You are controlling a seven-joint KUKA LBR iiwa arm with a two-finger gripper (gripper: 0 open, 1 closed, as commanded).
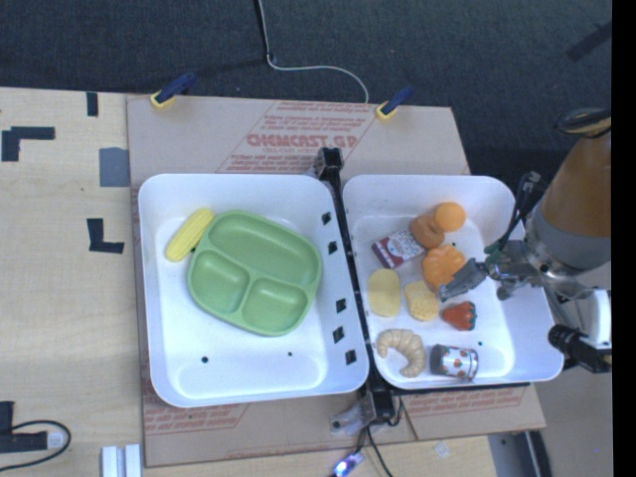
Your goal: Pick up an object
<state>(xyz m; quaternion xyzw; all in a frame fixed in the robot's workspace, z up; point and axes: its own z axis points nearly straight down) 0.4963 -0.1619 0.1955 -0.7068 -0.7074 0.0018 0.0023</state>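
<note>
You see the gripper [465, 282] low over the right bin [497, 192], its dark fingers reaching toward nine o'clock from the grey wrist. You cannot tell from here whether it is open or closed, and nothing shows between its tips.

The fingertips sit amid a cluster of toy food. Just at ten o'clock from them is an orange lumpy piece [442, 263], rounded and matte, touching or nearly touching the tip. At twelve o'clock of that lie a browner orange piece [428, 231] and a smooth orange ball [450, 215]. At six o'clock from the tips rests a small red piece [458, 315], glossy, its long axis running three to nine. Two pale yellow rounded pieces [384, 291] lie at nine o'clock, beside a red and white packet [398, 249]. Near the bin's six o'clock edge you find a tan curved croissant [401, 350] and a small can [455, 362] lying on its side, axis three to nine.

In the left bin [159, 296] a green sectioned plate [254, 271] sits with a yellow corn cob [188, 234] at its ten o'clock, pointing toward one o'clock.
</note>
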